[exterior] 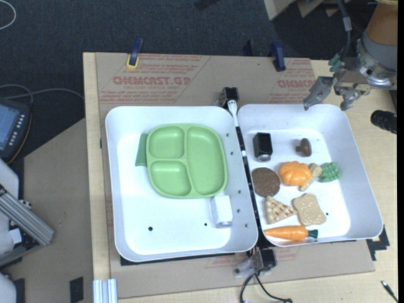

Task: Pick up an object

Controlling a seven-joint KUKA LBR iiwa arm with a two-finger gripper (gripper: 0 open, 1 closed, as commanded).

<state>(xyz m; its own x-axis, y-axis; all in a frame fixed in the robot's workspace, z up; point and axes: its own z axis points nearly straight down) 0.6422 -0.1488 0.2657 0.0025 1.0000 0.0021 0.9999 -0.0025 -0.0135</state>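
At the upper right of the desk, above the far rim of the right bin, we find the gripper, its two fingers spread wide with nothing between them. One finger slants down toward 8 o'clock; the other hangs nearer the wrist. The gripper stands clear of every object, so we judge that the pick has not yet begun.

The candidate objects all lie in the right bin, from roughly 6 to 7 o'clock of the gripper. Nearest are the small brown piece, close to 7 o'clock and a little way inside the far rim, and the black block, farther off toward 8 o'clock, near the bin's left wall. Beyond them, toward 6 o'clock, lie the orange pumpkin-like toy touching the green leafy piece, then the dark round patty, the pizza wedge and the bread slice just beside each other, and last the carrot against the near rim, its long axis running from 9 to 3 o'clock.

The left bin holds a green divided plate and a small white piece; both lie well apart from the gripper, toward 8 o'clock.

We judge the brown piece the likeliest target: it stands alone, with bare bin floor on every side, and calls only for a short travel toward 7 o'clock and a descent. Its small size may leave little for the fingers to close upon.
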